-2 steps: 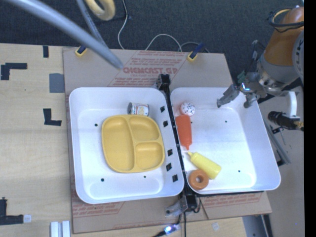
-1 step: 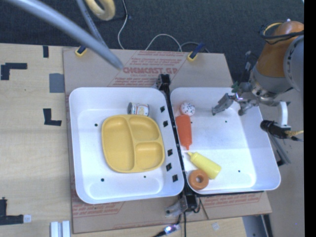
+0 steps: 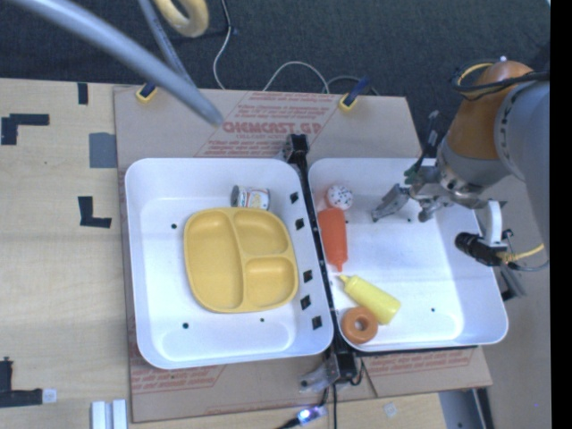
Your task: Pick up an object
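Gripper, fingers spread and holding nothing, right of the carrot.

Wooden bench bearing a brown cardboard sheet, black tape marks at left; two white bins side by side on the cardboard.
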Action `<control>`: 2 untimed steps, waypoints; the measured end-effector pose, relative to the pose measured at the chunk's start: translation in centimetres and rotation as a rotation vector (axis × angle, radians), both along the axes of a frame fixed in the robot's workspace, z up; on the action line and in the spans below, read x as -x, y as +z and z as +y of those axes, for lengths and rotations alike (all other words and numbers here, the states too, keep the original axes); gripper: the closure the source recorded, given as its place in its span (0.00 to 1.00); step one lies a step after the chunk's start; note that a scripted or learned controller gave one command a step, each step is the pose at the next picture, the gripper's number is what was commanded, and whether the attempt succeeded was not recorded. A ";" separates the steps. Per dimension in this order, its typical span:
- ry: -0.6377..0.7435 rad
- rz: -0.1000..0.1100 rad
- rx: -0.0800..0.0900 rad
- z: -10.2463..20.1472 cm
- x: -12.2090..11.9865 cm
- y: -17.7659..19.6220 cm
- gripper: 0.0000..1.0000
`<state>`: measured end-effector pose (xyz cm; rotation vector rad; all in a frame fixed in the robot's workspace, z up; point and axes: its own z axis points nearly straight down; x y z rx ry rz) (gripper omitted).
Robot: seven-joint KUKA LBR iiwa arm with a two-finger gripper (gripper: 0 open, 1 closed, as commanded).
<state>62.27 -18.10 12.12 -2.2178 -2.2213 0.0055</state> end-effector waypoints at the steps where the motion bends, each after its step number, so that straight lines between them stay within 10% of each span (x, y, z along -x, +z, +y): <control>1: 0.002 -0.002 0.000 0.1 -0.1 1.2 1.00; 2: 0.000 -0.007 0.000 -0.3 0.1 7.4 1.00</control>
